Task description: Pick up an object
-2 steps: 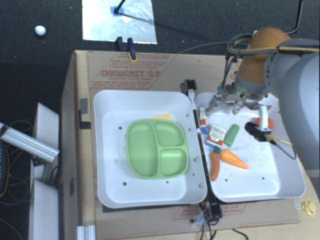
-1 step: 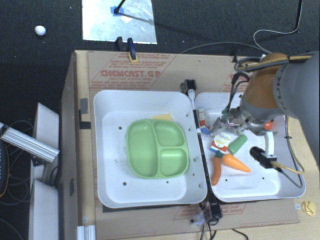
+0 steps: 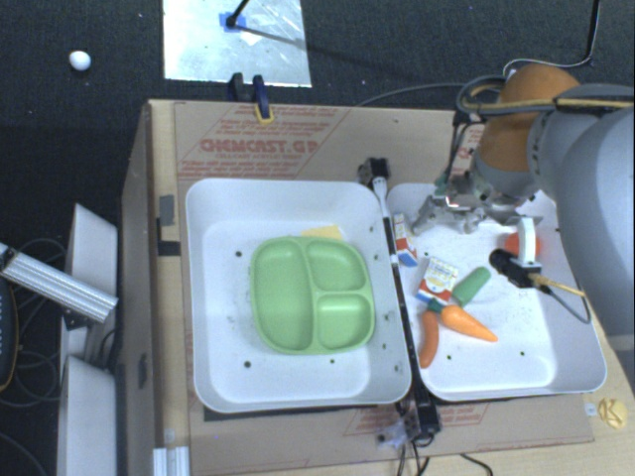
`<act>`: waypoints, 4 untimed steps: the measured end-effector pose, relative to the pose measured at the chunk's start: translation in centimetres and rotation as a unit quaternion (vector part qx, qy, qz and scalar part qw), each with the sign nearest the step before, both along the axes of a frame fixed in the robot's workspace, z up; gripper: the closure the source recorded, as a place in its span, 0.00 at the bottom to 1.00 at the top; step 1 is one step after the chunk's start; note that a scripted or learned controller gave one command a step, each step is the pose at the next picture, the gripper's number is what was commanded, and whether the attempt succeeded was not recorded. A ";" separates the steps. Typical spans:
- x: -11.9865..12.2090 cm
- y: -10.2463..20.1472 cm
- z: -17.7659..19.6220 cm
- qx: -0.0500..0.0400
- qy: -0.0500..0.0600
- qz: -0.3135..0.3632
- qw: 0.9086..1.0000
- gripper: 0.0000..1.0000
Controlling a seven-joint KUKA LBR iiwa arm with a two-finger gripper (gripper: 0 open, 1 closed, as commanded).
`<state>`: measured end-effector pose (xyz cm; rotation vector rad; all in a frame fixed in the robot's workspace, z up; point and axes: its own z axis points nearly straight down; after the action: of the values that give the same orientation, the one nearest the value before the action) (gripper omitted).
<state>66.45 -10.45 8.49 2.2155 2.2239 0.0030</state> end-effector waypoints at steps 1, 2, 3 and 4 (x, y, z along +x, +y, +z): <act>-2.3 -7.7 8.1 -0.002 -0.001 -0.001 1.000 0.00; 0.3 -6.6 -0.2 0.000 0.002 0.000 1.000 0.00; 0.5 -10.1 0.1 0.001 0.001 0.000 1.000 0.00; 0.6 -10.1 1.3 -0.001 -0.002 0.002 1.000 1.00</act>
<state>67.09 -20.59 9.75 2.2088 2.2243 0.0055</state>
